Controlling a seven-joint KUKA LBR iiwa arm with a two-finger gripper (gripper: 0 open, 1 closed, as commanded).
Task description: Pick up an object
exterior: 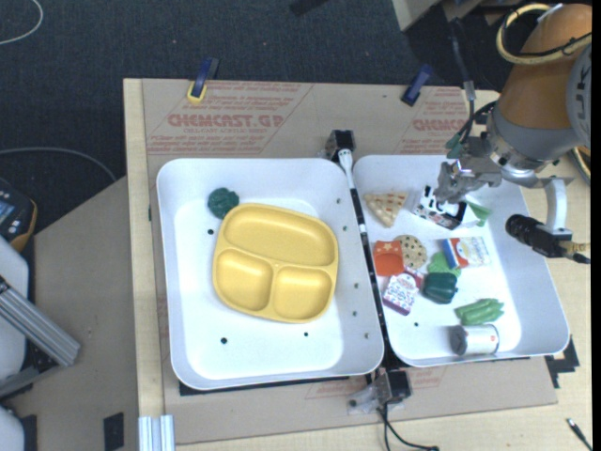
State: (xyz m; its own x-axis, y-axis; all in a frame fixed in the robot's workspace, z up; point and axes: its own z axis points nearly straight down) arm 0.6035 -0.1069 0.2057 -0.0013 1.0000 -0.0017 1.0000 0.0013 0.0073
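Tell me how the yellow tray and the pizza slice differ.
The yellow tray is far larger than the pizza slice. The tray is rounded with three compartments; the slice is a flat triangle. The tray lies in the left bin, the slice in the right bin. Both lie flat.

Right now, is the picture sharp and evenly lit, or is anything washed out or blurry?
Camera view: evenly lit, soft shadows; the white bins look bright, near washed out; the yellow divided tray shows mild sheen; small items beneath the gripper are soft and hard to identify.
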